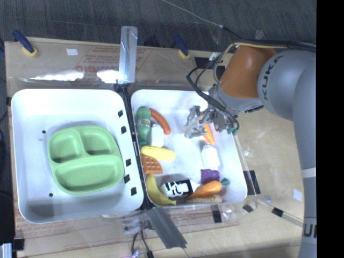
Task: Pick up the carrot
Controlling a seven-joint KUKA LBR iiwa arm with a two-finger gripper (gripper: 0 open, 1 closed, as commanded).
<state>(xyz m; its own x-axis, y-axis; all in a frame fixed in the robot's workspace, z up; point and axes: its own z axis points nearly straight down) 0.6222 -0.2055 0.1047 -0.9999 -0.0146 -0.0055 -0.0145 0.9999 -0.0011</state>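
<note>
The carrot (208, 188), orange with a green top, lies near the front right corner of the right bin (177, 104), beside a purple piece (209, 174). My gripper (200, 121) hangs low over the back right part of that bin, well behind the carrot. A small orange piece (208, 135) lies directly under the gripper's tip, partly covered by it; I cannot tell whether it is touched.
The right bin also holds a green vegetable (143, 123), an orange sausage (160, 121), a corn cob (158, 153), a waffle (152, 166), a banana (156, 193), a white bottle (210, 156) and a black-and-white item (178, 188). A green divided plate (84, 159) sits in the left bin (27, 112).
</note>
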